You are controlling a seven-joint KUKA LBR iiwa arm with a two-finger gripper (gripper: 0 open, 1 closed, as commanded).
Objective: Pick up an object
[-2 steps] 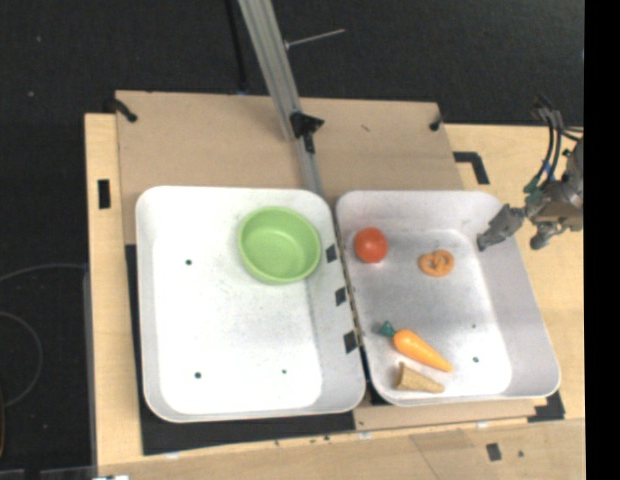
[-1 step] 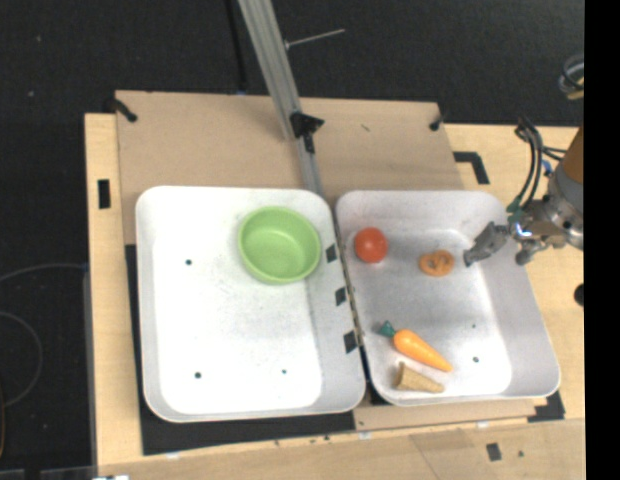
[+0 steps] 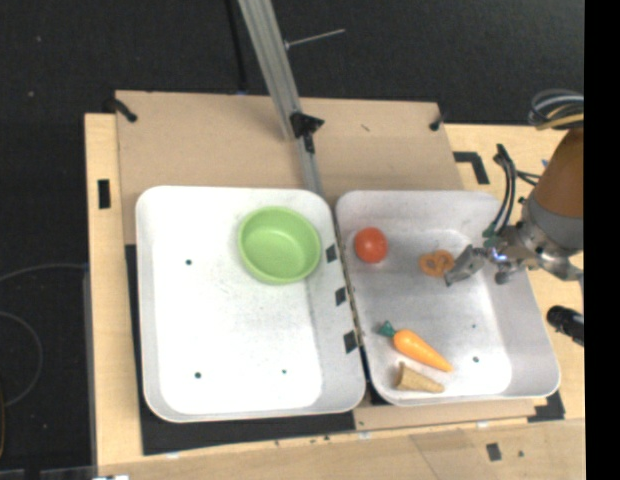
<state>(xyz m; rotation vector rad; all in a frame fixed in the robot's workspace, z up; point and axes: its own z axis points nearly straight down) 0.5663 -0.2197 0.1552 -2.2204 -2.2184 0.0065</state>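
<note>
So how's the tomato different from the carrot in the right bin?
The tomato is round and red; the carrot is long, tapered and orange with a green top. The tomato sits near the right bin's far left corner, while the carrot lies slantwise nearer the front, beside a cone. Both lie loose in that bin, apart from the gripper.

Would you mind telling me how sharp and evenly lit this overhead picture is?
Camera view: lighting is even, with only soft shadows under the carrot and green bowl; the white bins look bright but keep their speckle; the whole frame is slightly soft, and the tool is too blurred to read.
</note>
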